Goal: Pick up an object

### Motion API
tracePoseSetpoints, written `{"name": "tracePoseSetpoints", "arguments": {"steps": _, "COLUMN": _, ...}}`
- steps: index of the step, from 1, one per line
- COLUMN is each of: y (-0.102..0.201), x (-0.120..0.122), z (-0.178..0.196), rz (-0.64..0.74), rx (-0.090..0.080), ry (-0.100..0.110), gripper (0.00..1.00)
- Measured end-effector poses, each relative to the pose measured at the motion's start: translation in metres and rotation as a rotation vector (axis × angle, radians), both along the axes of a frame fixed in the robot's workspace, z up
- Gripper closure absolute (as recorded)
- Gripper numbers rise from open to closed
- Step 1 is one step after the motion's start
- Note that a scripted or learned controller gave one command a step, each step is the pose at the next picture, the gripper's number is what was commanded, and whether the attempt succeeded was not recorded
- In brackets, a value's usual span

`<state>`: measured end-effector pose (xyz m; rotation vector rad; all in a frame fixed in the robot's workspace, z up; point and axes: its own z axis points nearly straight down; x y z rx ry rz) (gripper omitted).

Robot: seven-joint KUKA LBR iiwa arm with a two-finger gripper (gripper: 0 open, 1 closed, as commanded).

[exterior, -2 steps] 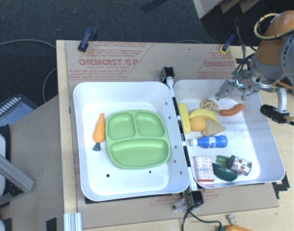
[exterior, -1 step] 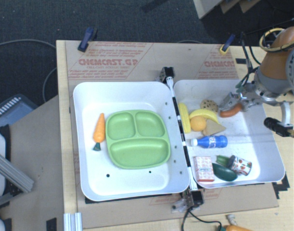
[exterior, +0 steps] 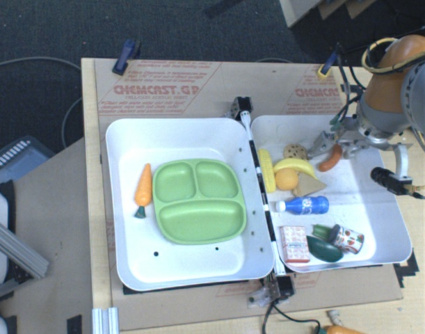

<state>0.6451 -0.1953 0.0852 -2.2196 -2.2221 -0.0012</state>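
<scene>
1. Left bin (exterior: 129,186): holds a green three-compartment plate (exterior: 198,202) with a toy carrot (exterior: 143,188) just beside its left edge, tip pointing down.
2. Right bin (exterior: 386,214): holds the clutter. A banana (exterior: 295,166) arches over an orange (exterior: 286,179), with a yellow corn cob (exterior: 266,170) at the left wall.
3. Below those: a blue bottle (exterior: 306,205) with a white cap lying on its side, a pink-and-white carton (exterior: 294,244), a dark green vegetable (exterior: 325,249), and a small printed can (exterior: 348,239).
4. Gripper (exterior: 328,152): at the right bin's top edge, fingers closed around a small reddish-brown sausage (exterior: 330,160), oblong, glossy, tilted, sticking out below the fingers, near the banana's right tip.
</scene>
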Motion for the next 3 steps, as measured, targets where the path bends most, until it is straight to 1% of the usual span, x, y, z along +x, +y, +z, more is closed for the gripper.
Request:
{"name": "tracePoseSetpoints", "arguments": {"steps": 1, "y": 0.0, "x": 0.001, "z": 0.01, "rz": 0.001, "rx": -0.002, "ry": -0.002, "gripper": 1.0}}
{"name": "tracePoseSetpoints", "arguments": {"steps": 2, "y": 0.052, "x": -0.022, "z": 0.0, "rz": 0.0, "rx": -0.001, "ry": -0.001, "gripper": 1.0}}
{"name": "tracePoseSetpoints", "arguments": {"steps": 3, "y": 0.123, "x": -0.027, "z": 0.1, "rz": 0.0, "rx": -0.001, "ry": -0.002, "gripper": 1.0}}
